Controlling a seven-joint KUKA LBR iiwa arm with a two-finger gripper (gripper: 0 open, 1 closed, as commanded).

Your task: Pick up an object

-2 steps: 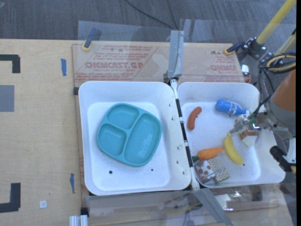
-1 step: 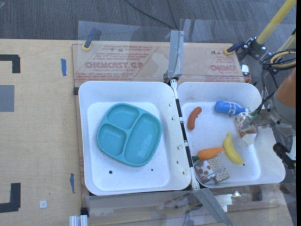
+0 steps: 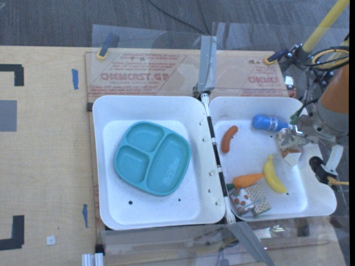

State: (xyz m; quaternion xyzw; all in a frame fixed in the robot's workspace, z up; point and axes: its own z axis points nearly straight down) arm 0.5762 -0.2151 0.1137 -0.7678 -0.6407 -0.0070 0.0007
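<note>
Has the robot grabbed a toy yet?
Not yet, it seems. The gripper sits low in the right bin, near the blue bottle and banana. Nothing looks lifted; the sausage and carrot lie flat. Grabbing and lifting remain.

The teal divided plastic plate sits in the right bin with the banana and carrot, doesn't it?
Not quite. The camera view shows the teal divided plastic plate alone in the left white bin. The yellow banana and orange carrot lie in the right white bin.
</note>
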